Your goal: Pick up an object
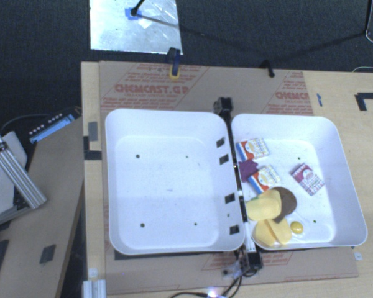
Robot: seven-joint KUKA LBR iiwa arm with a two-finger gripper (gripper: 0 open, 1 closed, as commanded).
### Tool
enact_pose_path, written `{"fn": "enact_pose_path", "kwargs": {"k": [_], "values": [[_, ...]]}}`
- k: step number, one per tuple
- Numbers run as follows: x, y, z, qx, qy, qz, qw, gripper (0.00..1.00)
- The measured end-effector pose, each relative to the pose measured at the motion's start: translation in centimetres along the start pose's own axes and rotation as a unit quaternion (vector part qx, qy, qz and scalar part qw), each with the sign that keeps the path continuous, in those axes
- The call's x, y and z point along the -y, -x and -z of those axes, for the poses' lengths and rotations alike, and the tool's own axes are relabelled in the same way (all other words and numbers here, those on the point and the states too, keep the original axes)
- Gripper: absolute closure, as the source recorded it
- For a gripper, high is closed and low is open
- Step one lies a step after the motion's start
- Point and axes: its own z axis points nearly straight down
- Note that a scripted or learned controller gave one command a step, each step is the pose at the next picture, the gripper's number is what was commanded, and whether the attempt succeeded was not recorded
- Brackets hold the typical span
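A: Camera view: where's my target?

B: In the right bin (336,143), lower-left corner: yellow pieces (265,207) touching a brown disc (286,200), 3 small packets (308,178) nearby.

A: Gripper state I can't tell. I'd fear a crowded grasp slipping against the wall.

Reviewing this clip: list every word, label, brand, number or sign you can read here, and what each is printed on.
"CHEMCAST GP" — red print on the brown sheet under the bins, upper left; last letters uncertain.
"CHEMCAST" — same red print, slanted, on the sheet at upper right; partly cut off.
Upper packet, middle packet and maroon packet in the right bin: print too small and blurred to read.
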Motion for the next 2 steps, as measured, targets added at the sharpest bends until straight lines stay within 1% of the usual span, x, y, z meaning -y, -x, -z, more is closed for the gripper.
{"fn": "enact_pose_path", "kwargs": {"k": [1,2], "values": [[-11.2,-0.2,-3.1,-0.001,-0.003,0.002,1.0000,1.00],[-9.8,-0.8,0.1,0.000,0.001,0.000,1.0000,1.00]]}}
